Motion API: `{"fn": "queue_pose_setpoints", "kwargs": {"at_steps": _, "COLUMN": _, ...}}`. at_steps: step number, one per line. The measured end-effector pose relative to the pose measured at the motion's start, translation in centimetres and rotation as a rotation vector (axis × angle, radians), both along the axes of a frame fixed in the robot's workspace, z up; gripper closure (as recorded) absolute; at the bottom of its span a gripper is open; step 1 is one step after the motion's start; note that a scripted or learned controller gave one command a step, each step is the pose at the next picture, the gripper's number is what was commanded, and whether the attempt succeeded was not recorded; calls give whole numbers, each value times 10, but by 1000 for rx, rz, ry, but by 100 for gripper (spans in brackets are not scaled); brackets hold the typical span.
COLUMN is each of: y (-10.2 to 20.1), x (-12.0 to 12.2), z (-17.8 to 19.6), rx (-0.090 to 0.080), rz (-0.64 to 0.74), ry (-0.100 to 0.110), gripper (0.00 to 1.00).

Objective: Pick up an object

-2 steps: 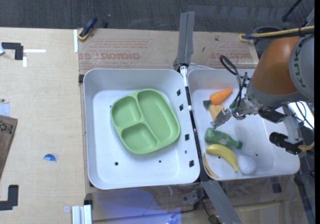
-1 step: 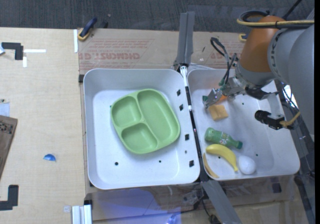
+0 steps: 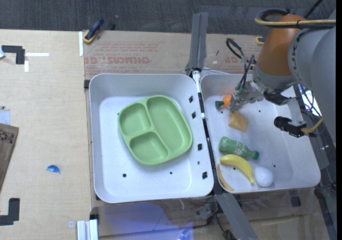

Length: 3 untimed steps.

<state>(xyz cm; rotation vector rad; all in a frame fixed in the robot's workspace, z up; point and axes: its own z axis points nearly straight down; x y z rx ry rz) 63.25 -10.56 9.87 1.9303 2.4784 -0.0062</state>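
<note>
Nearest me: at the near edge of the right bin (image 3: 299, 180) I saw a yellow banana (image 3: 238, 166), a white egg-shaped piece (image 3: 263, 177) touching its tip, and a green bottle (image 3: 238, 147) lying on its side just behind them.
Left bin: the left bin (image 3: 101, 142) held a green divided plate (image 3: 155, 129), sitting flat with its three compartments bare.
Pincer position: the pincer (image 3: 239, 100) was low over the far left part of the right bin, the grey arm reaching in from the right.
Pincer state: I could not tell how far it was parted, nor whether it had hold of anything; its tip was too small and cluttered to read.
Closest candidates: a small orange item (image 3: 227, 100) and a dark green piece (image 3: 219, 105) lay right at the tip, and a tan wedge (image 3: 238, 122) just nearer me.
Progress: by my judgement the approach was made, but no object was visibly lifted; everything I could see rested on the bin floors.
Left to do: a firm grasp and a clean lift.
Tabletop: a small blue item (image 3: 52, 169) lay well to the left.
</note>
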Motion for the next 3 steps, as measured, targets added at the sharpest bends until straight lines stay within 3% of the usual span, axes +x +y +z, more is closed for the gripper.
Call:
{"fn": "queue_pose_setpoints", "kwargs": {"at_steps": 1, "y": -12, "x": 20, "z": 8, "rx": 0, "rz": -450, "ry": -1, "gripper": 100}}
{"fn": "queue_pose_setpoints", "kwargs": {"at_steps": 2, "y": -14, "x": 18, "z": 7, "rx": -3, "rz": -451, "ry": 1, "gripper": 0}}
{"fn": "queue_pose_setpoints", "kwargs": {"at_steps": 3, "y": -8, "x": -31, "z": -9, "rx": 2, "rz": -332, "ry": 1, "gripper": 0}}
